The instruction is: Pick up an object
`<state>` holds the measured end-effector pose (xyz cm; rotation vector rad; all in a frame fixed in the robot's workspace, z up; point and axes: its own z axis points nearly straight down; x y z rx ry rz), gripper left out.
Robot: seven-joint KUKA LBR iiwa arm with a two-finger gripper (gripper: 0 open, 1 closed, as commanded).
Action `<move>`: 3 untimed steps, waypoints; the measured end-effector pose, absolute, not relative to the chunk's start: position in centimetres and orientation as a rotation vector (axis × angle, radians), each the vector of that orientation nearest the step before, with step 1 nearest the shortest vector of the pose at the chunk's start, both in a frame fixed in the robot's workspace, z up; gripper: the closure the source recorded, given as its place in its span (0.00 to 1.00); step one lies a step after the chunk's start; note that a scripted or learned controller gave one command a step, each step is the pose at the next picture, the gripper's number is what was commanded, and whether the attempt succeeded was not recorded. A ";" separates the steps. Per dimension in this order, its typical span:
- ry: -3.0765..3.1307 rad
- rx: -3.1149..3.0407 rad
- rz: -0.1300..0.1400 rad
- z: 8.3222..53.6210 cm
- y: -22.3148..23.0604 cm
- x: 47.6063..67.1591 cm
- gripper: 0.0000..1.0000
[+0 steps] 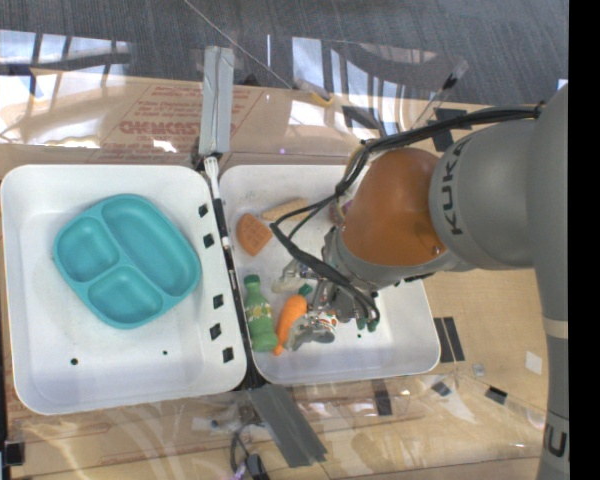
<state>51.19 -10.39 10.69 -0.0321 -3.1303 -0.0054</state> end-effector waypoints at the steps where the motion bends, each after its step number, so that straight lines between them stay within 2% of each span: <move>1: -3.148 -0.023 0.004 12.4 -10.5 51.8 1.00; 2: -3.129 -0.330 0.000 21.1 -6.9 50.1 1.00; 3: -3.141 -0.018 -0.001 19.2 -4.0 47.7 1.00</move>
